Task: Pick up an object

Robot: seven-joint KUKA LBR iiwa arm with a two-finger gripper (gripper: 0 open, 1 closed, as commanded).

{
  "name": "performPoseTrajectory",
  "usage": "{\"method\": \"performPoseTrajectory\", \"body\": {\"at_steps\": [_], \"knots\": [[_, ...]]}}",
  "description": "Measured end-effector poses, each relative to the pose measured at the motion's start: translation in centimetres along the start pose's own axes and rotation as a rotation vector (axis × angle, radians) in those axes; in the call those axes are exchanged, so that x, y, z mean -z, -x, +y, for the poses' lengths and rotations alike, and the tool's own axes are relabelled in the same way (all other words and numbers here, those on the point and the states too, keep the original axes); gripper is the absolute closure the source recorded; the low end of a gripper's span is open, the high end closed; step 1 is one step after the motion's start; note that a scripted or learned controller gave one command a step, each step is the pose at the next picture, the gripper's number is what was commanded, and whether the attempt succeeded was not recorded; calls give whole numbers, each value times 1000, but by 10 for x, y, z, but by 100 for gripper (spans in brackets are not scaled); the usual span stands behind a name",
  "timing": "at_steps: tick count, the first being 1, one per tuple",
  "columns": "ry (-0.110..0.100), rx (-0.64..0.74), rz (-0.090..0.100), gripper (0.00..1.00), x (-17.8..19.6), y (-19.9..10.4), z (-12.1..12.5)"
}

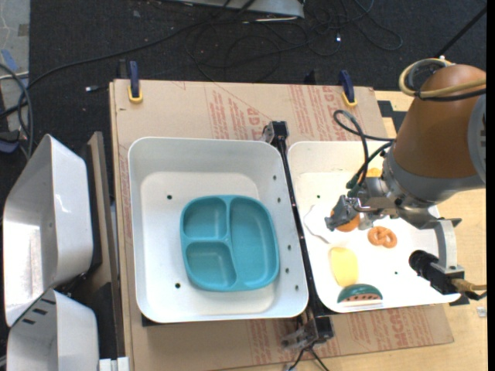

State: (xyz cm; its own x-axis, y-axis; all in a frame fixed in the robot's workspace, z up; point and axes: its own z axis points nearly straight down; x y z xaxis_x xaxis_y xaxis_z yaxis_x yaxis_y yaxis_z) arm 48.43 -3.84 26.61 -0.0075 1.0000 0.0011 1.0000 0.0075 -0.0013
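A brown cardboard-covered tabletop, printed with faint red lettering and pinned at its far edge by two small clamps, carries two shallow white plastic bins with rounded corners, set side by side and touching along a dark strip. The left white bin holds a glossy teal plastic plate with three compartments, rounded-rectangular, lying flat near the middle. The right white bin holds several small toy-like pieces: an orange pretzel-shaped piece, knotted and matte, a pale yellow smooth oblong piece nearer the front, and at the front rim a semicircular watermelon-slice piece with a green rind and red face. The arm, grey with a broad smooth orange band, reaches in from the right, and its dark metallic claw sits low over the right bin, close against a small rounded orange object just left of the pretzel. Whether the claw is spread or closed, and whether that orange object lies between its tips, cannot be told from here.
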Motion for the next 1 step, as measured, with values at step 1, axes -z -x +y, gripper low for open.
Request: {"method": "performPoseTrajectory", "body": {"at_steps": [1], "knots": [[0, 0, 0, 100, -6, -63, 1]]}}
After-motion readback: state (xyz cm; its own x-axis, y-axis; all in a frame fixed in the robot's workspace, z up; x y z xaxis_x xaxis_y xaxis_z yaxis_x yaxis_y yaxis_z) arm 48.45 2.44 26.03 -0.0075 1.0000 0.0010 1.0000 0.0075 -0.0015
